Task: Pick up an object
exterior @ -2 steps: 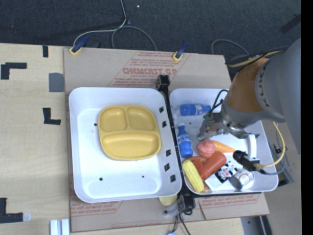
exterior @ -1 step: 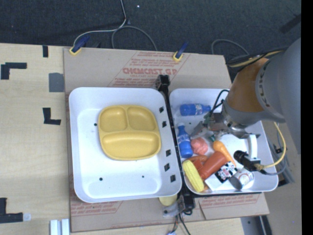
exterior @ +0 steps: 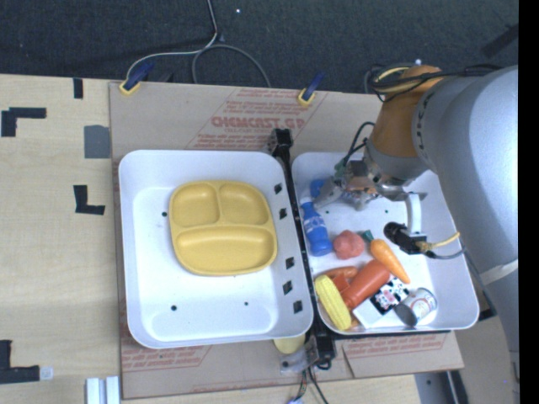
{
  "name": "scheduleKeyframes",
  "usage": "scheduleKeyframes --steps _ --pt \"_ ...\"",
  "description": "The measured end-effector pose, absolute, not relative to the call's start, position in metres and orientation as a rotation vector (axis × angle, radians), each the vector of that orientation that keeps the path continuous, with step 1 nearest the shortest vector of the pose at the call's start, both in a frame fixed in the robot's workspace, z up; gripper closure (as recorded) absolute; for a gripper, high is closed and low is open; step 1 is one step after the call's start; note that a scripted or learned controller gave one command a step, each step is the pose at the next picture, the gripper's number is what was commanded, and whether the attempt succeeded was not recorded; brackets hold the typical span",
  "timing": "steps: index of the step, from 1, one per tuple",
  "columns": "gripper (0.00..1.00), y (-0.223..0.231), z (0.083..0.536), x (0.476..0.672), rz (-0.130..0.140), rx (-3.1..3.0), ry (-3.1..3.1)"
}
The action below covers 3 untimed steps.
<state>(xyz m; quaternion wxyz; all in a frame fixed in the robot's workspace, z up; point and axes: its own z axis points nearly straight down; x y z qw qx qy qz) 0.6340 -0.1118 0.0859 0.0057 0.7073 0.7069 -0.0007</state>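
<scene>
In the right bin [exterior: 450, 225] lie a blue bottle [exterior: 317, 228], a pinkish-red round fruit [exterior: 348, 244], a carrot [exterior: 389, 259], an orange-red toy [exterior: 364, 283], a yellow corn cob [exterior: 332, 301], a black and white packet [exterior: 386, 297] and a silver can [exterior: 418, 304]. My gripper [exterior: 347, 188] hangs low over the far part of this bin, just right of the bottle's top and above the round fruit. I see nothing held in it. The arm's grey body covers the bin's right side.
The left bin [exterior: 143, 225] holds a yellow divided plate [exterior: 223, 227]. A black divider with clips [exterior: 290, 225] runs between the bins. Both bins rest on a cardboard sheet [exterior: 244, 116] clamped at its far edge. Cables trail over the dark floor behind.
</scene>
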Motion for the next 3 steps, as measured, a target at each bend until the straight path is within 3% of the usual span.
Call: scheduleKeyframes --steps 1,3 --pt "0.0 -0.1064 0.0855 0.6611 -0.063 2.234 2.243" --pt "0.0 -0.1068 0.085 0.6605 -0.058 2.236 2.24"
